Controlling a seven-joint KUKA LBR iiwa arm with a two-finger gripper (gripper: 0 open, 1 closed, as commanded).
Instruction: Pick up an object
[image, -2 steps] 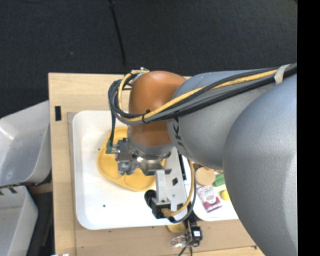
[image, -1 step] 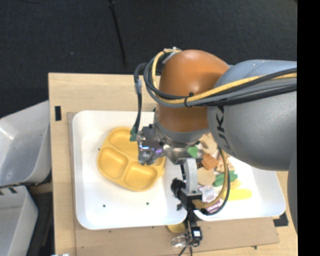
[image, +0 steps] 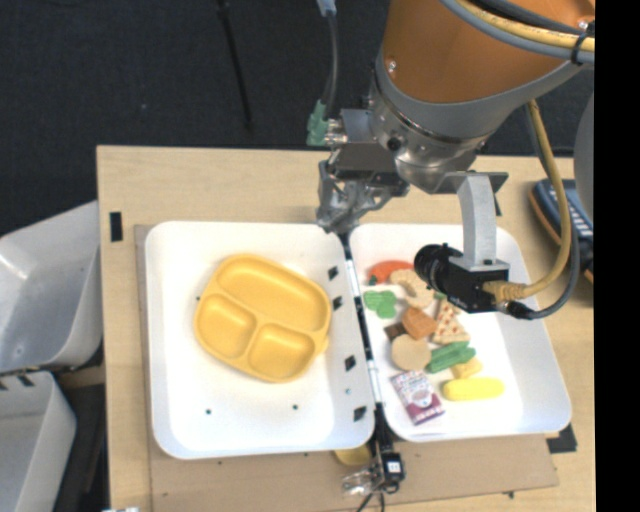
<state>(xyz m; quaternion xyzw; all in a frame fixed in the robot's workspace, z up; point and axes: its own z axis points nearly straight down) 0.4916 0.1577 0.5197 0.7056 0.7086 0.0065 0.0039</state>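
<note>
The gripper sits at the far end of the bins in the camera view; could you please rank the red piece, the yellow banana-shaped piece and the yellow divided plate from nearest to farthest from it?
Measured from the gripper:
1. Red piece, at the far end of the right bin, just below the gripper.
2. Yellow divided plate, middle of the left bin.
3. Yellow banana-shaped piece, near end of the right bin.

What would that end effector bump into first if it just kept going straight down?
Probably the far end of the divider where the two white bins meet: the end effector points down right above it, though depth is hard to judge here.

glossy yellow plastic tray (image: 262, 318), wooden bench (image: 200, 165).
</note>
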